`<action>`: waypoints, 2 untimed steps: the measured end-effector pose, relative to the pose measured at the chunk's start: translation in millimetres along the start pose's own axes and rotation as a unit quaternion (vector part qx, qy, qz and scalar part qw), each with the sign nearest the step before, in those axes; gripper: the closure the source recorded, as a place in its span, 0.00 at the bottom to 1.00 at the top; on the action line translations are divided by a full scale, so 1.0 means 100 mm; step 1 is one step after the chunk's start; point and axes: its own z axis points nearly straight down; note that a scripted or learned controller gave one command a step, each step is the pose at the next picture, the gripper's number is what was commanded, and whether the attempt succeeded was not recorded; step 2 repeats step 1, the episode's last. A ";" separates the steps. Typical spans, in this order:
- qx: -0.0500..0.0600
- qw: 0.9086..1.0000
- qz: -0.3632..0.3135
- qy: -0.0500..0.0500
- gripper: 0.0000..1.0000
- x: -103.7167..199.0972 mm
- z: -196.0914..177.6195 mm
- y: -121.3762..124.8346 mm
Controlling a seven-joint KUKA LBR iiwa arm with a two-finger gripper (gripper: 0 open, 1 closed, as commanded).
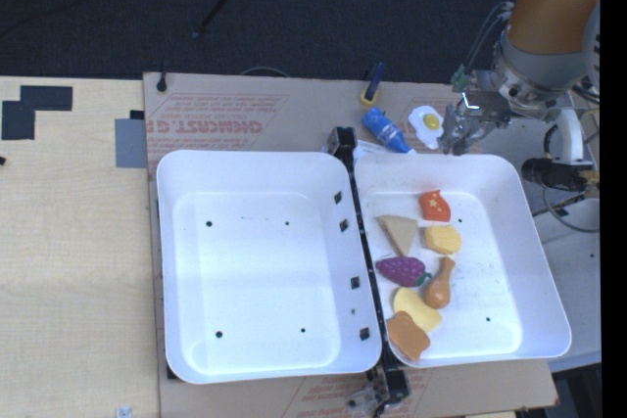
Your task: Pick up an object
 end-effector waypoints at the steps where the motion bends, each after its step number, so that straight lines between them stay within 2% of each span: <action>1: -0.001 1.000 0.000 0.001 1.00 -0.18 0.96 -0.82; 2: -0.001 1.000 0.000 0.001 1.00 -0.18 0.96 -0.82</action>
